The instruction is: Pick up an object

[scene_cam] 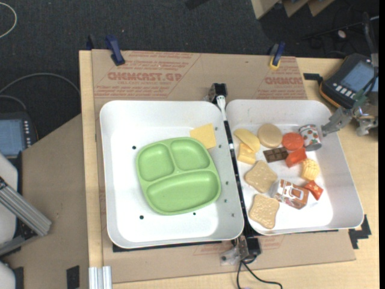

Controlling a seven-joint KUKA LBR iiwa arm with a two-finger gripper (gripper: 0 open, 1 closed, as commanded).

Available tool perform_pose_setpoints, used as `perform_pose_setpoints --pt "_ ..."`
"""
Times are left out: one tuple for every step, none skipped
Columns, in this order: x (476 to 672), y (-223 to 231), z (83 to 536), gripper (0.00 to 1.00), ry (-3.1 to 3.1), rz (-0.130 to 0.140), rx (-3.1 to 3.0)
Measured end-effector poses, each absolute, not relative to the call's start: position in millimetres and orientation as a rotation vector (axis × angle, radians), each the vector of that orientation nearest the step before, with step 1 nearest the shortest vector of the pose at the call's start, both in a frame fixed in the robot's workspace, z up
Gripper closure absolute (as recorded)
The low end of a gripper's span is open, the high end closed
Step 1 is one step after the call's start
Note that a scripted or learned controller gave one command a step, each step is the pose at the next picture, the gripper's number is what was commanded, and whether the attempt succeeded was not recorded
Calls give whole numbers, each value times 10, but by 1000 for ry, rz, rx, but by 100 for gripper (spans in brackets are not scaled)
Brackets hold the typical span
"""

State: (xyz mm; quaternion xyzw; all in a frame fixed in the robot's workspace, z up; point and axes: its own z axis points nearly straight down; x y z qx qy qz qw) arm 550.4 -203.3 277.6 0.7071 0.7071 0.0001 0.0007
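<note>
Although the task called for one object to be lifted, you could judge it barely begun at this moment: nothing had left the right bin point(346, 179). The gripper point(329, 125) sat at the right of the frame, over that bin's upper right rim, and whether it was spread or closed could not be told from this slant. You could see nothing clearly gripped in it. Just beside its tip lay a small red-and-white piece point(310, 135), touching or nearly touching the red tomato point(293, 141); that looked the likeliest target. Around them lay the toast slices point(261, 176), cheese wedges point(246, 146) and chocolate bar point(277, 155). In the left bin point(114, 179) rested the green divided plate point(178, 175) and one yellow slice point(204, 135).
</note>
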Motion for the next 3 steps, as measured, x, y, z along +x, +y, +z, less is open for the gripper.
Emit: perform_pose_setpoints --pt "6082 -1705 1723 0 2226 2 2217" --pt "6005 -1464 805 0 2226 -3 2222" --pt "6030 -1489 970 100 2217 3 2217"
